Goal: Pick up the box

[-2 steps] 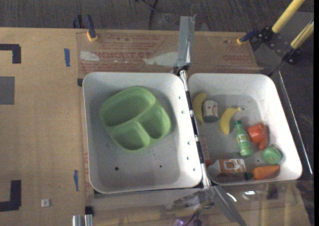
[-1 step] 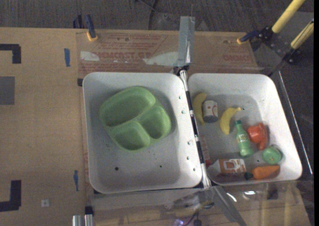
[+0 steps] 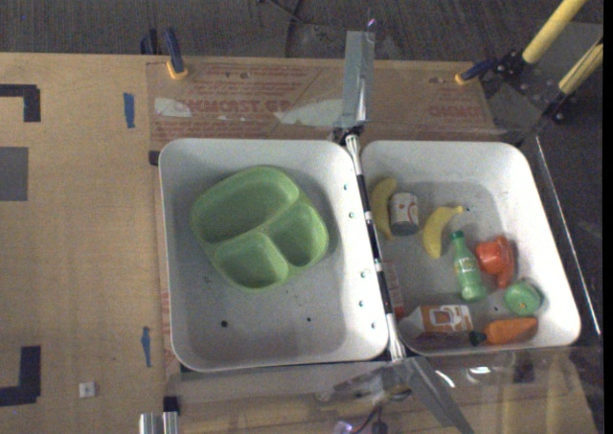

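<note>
The box (image 3: 442,319) is lying flat by the near wall of the right bin (image 3: 551,194), just beside a carrot (image 3: 510,330); a green divided plate (image 3: 261,226) is sitting in the left bin (image 3: 182,260). As for the claw, I cannot tell its state.

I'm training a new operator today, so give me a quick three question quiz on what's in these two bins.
1. True or false: the green divided tray lies in the left bin.
2. How many bananas are in the right bin?
3. The box lies nearest which edge of its bin: A) far, B) near, C) right?

Key:
1. True.
2. Two: one by the divider, one nearer the middle.
3. B, beside the carrot.
</note>
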`<state>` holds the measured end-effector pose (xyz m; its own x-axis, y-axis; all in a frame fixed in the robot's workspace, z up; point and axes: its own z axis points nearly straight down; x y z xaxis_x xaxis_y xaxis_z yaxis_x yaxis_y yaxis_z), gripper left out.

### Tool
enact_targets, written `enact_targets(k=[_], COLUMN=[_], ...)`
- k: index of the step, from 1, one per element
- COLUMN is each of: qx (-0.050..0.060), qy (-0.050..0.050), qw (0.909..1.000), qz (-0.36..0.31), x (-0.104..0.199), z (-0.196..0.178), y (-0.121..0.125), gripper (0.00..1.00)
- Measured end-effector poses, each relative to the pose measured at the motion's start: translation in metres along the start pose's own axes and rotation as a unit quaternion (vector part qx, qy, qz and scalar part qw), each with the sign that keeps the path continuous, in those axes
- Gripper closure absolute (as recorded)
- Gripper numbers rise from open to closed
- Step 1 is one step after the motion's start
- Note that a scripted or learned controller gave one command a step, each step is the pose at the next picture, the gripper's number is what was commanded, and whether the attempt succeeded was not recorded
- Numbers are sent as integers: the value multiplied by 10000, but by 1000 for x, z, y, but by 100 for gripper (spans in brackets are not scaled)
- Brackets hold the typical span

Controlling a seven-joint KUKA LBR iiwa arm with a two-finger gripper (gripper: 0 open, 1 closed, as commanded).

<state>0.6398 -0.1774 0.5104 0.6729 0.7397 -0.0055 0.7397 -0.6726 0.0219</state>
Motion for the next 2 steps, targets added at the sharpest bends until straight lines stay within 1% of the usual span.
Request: enact_targets(k=[1,2], qx=[131,107], qy=[-3,-3], qw=[9839,9633], qz=[1782,2681], x=[-24,-28], z=[76,76], y=[4,33], gripper=[100,100])
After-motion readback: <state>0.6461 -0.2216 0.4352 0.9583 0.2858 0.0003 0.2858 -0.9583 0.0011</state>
